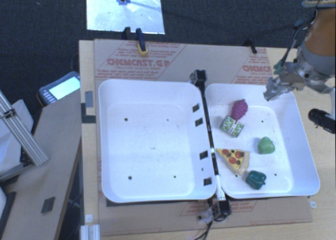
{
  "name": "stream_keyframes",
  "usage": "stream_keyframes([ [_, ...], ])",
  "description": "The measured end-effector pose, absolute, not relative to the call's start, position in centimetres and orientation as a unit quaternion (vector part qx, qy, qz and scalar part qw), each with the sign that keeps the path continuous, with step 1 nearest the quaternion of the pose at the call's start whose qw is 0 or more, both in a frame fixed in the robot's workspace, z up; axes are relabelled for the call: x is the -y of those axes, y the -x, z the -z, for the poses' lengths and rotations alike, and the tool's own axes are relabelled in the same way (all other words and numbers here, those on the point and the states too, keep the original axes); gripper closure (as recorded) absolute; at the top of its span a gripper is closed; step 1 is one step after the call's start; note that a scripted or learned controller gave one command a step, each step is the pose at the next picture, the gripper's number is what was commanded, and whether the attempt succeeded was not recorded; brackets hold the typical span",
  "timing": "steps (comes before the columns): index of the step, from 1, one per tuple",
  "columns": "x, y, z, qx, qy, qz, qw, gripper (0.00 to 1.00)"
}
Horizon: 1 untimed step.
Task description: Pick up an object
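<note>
- The gripper (pixel 274 90) hung over the right bin's (pixel 300 128) upper edge, at right of frame; whether its jaws were open could not be told.
- Five toys lay below: grapes (pixel 239 108), can (pixel 231 126), pizza (pixel 233 159), green fruit (pixel 266 145), dark pepper (pixel 256 179).
- Grapes and can nearly touched, so a descent there risked nudging both.

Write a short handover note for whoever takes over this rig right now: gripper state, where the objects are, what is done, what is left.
Gripper: above the far right corner of the right bin, nothing between its fingers.
In the right bin: purple grapes, a green-and-white can just below them, a light green piece, a pizza slice by the divider, a dark green pepper near the front.
Done: nothing picked yet.
Left: come down on one object, grasp it, lift it.
</note>
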<state>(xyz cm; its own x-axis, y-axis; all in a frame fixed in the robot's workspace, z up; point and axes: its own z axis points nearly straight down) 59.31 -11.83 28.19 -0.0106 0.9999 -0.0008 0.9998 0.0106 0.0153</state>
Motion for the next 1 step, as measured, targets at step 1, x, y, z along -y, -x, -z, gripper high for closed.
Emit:
stream_keyframes([
  [1,4.69,-60.07,-40.44,-0.711,-0.703,-0.0066,0.007,1.00],
])
